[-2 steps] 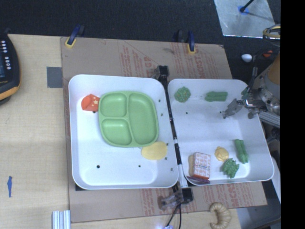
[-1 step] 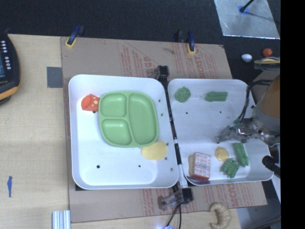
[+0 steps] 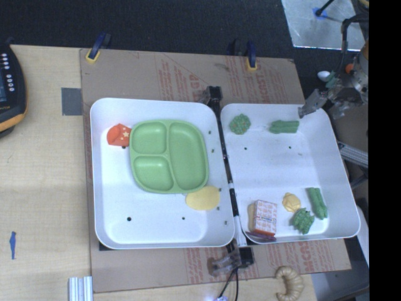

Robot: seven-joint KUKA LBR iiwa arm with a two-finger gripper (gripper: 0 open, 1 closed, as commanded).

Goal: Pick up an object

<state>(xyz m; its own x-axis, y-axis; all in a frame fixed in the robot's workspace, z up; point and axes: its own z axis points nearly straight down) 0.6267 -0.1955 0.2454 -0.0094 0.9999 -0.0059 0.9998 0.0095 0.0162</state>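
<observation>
Pincer (image 3: 308,108) just beside green piece (image 3: 284,127)

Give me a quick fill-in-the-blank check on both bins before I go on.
1. The green divided plate lies in the ___ bin.
2. The plate has ___ compartments.
3. The red piece lies to the plate's ___.
4. The gripper hovers at the right bin's ___ edge.

Answers: left; three; left; far

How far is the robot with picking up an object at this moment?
Nothing looks picked up yet. The gripper sits at the right bin's upper right rim, beside the green piece, with nothing visible between its fingers. The broccoli, box and other items lie in the bin. Reaching, grasping and lifting remain.
</observation>
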